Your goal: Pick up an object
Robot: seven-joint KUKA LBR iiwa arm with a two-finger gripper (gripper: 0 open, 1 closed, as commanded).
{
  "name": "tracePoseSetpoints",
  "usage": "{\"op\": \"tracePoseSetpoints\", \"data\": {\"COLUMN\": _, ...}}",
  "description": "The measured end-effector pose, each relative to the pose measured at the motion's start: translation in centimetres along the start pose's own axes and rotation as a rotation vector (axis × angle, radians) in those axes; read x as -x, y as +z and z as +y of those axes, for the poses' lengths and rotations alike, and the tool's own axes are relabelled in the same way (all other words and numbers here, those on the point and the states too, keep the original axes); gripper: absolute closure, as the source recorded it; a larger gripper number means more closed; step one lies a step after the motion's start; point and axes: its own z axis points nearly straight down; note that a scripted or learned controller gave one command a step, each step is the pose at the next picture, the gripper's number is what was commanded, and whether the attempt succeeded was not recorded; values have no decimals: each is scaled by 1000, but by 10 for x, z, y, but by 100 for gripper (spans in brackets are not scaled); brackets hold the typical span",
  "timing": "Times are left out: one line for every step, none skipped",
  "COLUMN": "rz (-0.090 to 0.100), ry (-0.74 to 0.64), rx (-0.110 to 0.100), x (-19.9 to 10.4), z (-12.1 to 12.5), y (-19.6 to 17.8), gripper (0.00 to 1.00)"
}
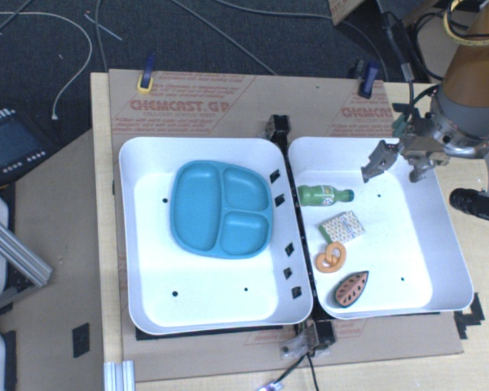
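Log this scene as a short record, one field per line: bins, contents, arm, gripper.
left bin: holds a blue divided plate
right bin: green bottle lying on its side, patterned packet, pretzel, brown oval item, all along its left side
arm: reaches in from the right, above the right bin's far corner
gripper: open, above the bin floor, right of the bottle, holding nothing

One fixed camera, high above the counter (228,96)

It looked down at a slant from moderate height, taking in the left bin (147,300) and right bin (440,259) whole, with the arm (473,80) entering from the right edge.
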Motion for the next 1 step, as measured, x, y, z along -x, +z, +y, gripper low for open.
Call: {"op": "tracePoseSetpoints", "data": {"rz": -1, "ry": -2, "rx": 12, "x": 0, "z": 2, "y": -7, "gripper": 0}}
